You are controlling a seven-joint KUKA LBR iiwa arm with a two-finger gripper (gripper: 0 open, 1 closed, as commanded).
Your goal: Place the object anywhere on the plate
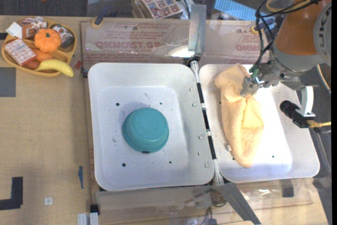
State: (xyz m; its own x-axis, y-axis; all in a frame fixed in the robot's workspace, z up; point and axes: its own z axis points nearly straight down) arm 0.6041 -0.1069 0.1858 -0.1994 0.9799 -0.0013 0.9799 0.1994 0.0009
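A pale yellow cloth (240,118) lies crumpled lengthwise in the right bin (300,160), running from its far left corner down toward the front. A round teal plate (146,129) sits in the middle of the left bin (105,87). My gripper (249,87) comes in from the right and its tip rests on the upper part of the cloth, near a raised fold. The tip is small and dark against the fabric.
A raised divider (202,113) separates the two bins. A yellow dish of toy food (39,47) with a banana and a pumpkin stands on the bench at far left. Boxes and clutter lie beyond the bins' far wall.
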